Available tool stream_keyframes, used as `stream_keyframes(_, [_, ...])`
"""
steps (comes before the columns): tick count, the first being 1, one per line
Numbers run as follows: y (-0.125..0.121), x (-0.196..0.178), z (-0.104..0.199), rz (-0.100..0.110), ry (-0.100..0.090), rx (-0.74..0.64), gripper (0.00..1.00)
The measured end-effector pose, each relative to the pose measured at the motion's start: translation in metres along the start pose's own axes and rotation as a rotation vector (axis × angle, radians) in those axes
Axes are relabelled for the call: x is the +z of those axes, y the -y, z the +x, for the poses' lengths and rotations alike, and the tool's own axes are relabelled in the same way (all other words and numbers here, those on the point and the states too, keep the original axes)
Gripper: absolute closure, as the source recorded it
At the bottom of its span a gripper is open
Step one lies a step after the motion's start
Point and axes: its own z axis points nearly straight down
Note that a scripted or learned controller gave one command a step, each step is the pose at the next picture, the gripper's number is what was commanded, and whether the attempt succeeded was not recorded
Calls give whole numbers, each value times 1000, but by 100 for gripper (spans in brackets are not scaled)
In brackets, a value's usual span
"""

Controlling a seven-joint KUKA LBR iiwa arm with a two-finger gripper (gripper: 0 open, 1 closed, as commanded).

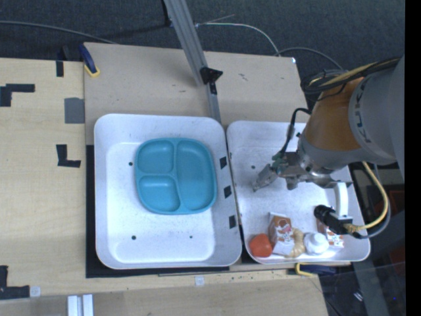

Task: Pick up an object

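Left bin (112, 196): blue divided plate (175, 176)
Right bin (253, 143): orange ball (261, 245), small carton (282, 233), white item (317, 243), lower right
Gripper (276, 178): over right bin, fingers spread, holding nothing

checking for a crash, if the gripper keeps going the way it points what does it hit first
Probably the bare floor of the right bin. The gripper points down and left, away from the objects along the near wall. Depth is unclear.

Even, fairly dim overhead light, soft blur throughout, mild glare on the white bin (108, 176) left of the pincer (279, 176), faint shadows beneath it.
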Motion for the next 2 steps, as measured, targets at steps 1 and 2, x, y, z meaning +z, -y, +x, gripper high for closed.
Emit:
stream_keyframes(1, [0,53,0,-6,1,0,0])
stream_keyframes(2, [0,41,1,-4,-1,-1,100])
